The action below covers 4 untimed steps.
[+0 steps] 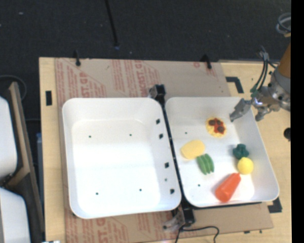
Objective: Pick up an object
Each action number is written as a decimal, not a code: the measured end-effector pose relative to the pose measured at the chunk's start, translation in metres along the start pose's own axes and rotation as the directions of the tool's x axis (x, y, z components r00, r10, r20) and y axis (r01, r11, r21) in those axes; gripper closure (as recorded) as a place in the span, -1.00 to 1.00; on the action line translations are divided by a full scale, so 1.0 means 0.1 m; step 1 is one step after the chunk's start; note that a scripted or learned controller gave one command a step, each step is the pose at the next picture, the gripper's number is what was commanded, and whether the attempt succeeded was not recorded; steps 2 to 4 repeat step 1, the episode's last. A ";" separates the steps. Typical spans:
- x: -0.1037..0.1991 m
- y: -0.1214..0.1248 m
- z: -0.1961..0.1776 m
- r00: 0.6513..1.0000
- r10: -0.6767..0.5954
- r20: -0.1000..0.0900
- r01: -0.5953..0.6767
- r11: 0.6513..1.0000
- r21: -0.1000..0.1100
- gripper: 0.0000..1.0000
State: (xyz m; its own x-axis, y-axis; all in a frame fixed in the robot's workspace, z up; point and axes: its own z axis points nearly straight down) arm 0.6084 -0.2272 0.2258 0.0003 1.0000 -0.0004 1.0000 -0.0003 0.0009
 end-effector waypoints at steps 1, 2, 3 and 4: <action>0.42 0.35 1.31 1.000 -0.003 -0.003 0.003 1.000 0.009 -1.00; 0.42 0.35 1.31 1.000 -0.003 -0.003 0.003 1.000 0.009 -1.00; 0.42 0.35 1.31 1.000 -0.003 -0.003 0.003 1.000 0.009 -1.00; 0.42 0.35 1.31 1.000 -0.003 -0.003 0.003 1.000 0.009 -1.00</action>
